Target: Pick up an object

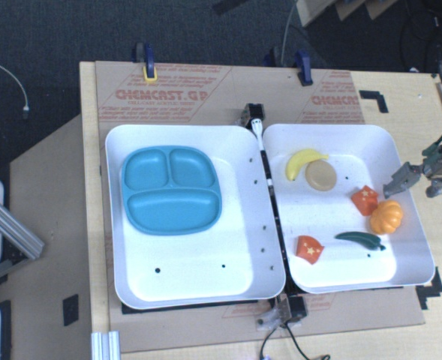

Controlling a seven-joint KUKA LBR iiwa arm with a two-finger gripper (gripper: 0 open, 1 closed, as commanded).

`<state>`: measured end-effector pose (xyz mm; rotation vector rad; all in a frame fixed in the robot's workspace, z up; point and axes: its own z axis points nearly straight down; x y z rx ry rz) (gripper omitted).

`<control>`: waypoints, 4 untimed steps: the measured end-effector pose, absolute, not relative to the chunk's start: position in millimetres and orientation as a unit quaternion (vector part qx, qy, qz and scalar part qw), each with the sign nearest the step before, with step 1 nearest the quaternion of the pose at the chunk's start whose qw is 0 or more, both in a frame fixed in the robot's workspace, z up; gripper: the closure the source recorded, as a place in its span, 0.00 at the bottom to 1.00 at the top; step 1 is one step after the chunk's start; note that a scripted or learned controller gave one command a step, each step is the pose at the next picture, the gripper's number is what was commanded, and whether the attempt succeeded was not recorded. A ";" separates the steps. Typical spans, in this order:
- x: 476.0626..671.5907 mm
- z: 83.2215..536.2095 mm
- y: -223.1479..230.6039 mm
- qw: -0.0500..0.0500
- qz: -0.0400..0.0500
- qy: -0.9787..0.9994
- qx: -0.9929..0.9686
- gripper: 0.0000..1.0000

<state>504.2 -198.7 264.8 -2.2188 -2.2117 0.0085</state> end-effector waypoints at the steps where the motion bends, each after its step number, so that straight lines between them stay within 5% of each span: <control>1: 506.4 269.8 -198.2 0.000 0.000 -0.707 -0.707 0.00; 3: 506.3 165.8 -194.9 0.004 0.001 -0.707 -0.707 0.00; 4: 512.8 111.7 -194.9 -0.009 -0.003 -0.707 -0.707 0.00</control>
